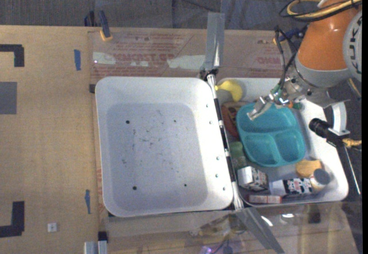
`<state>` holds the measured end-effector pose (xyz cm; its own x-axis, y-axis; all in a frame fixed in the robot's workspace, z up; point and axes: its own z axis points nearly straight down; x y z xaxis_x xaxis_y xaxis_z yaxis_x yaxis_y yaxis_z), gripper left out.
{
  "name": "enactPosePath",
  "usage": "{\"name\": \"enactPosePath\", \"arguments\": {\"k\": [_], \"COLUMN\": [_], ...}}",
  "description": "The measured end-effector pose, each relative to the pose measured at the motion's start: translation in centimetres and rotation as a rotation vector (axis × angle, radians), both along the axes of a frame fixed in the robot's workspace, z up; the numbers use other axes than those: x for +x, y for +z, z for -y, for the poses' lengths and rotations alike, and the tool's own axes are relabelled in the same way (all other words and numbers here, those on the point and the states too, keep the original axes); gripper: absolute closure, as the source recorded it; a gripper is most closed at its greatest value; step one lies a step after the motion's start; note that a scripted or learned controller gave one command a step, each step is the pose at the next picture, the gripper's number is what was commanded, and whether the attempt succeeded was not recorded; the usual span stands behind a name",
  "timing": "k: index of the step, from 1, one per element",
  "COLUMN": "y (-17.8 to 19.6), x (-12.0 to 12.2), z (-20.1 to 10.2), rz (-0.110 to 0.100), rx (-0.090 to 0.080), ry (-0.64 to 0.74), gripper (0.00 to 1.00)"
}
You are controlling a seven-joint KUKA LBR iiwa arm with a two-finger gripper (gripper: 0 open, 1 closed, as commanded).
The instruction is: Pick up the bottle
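Nearest the lens, along the front wall of the right bin (340,192), lies the bottle (300,185) on its side, its white labelled body pointing left and its grey cap (321,177) at the right end. Just behind the cap sits a small orange-yellow object (307,166), and to the bottle's left rest a small silver-and-white packet (252,177) and a flat red-and-white carton (260,197). Behind these a teal divided tray (270,137) takes up the middle of the bin, with a yellow rounded object (230,89) at the back left corner. The gripper (265,106) hovers over the tray's rear rim, well apart from the bottle, toward the far side of the bin; whether its fingers are spread or closed cannot be told, and nothing is visibly held. Above it rises the arm's orange band (322,43). The left bin (153,143) lies alongside.
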<state>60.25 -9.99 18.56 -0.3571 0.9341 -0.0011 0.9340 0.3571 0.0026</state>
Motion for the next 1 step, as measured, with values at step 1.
{"name": "enactPosePath", "arguments": {"k": [1], "y": [-7.69], "x": [-0.03], "z": [0.42], "rz": [0.016], "rx": [-0.003], "ry": [0.044], "gripper": [0.0]}}
